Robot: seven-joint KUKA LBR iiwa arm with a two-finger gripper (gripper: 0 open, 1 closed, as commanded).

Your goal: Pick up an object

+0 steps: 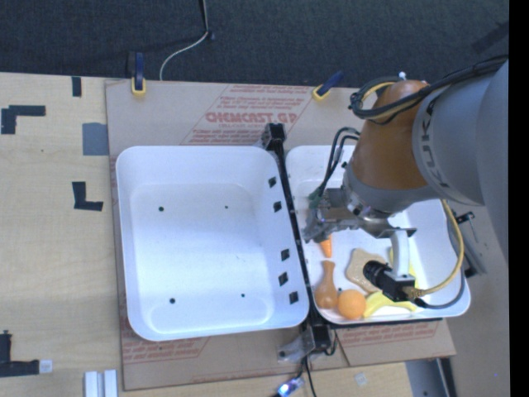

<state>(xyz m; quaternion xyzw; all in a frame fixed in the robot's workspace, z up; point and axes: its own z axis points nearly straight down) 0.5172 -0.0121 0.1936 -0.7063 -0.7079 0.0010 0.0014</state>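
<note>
My gripper (319,224) hangs low over the left part of the right bin (438,222), close to the divider between the bins. Just below it lies a small orange carrot-like piece (325,247); whether it touches the gripper is unclear. Nearer the front of that bin sit a tan gourd-shaped piece (328,284), an orange ball (351,304), a slice of bread (361,265) and a yellow banana (388,308). The arm's wrist hides the middle of the bin.
The left bin (198,238) stands beside the right one, with a black-clipped divider rim (285,222) between them. Both rest on a cardboard sheet (240,114) on the bench. The grey arm (463,139) covers the right side.
</note>
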